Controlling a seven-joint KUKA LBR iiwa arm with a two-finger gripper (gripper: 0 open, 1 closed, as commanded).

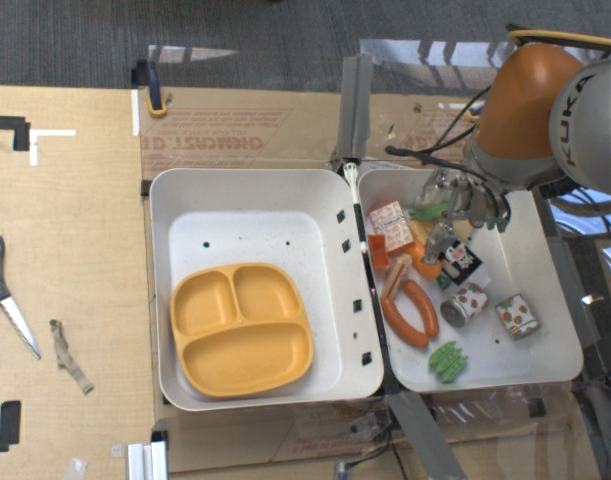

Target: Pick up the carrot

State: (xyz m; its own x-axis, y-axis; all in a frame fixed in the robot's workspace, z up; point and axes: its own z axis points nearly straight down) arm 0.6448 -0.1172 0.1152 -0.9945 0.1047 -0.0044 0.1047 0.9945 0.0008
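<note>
The carrot (426, 264) lies in the right bin (545, 268), near its middle. Its orange body shows just below the gripper, and a green leafy bit (425, 211) shows to the upper left. My gripper (443, 240) reaches down from the orange-banded wrist (525, 98) and sits directly over the carrot, covering most of it. From this slant I cannot make out whether anything is held.
Around the carrot lie a red-and-white packet (388, 218), an orange block (378, 253), a curved sausage (409, 313), a black-and-white cube (461, 261), two small cans (466, 304) (517, 316) and a green piece (447, 361). The left bin (185, 208) holds a yellow divided plate (243, 328).
</note>
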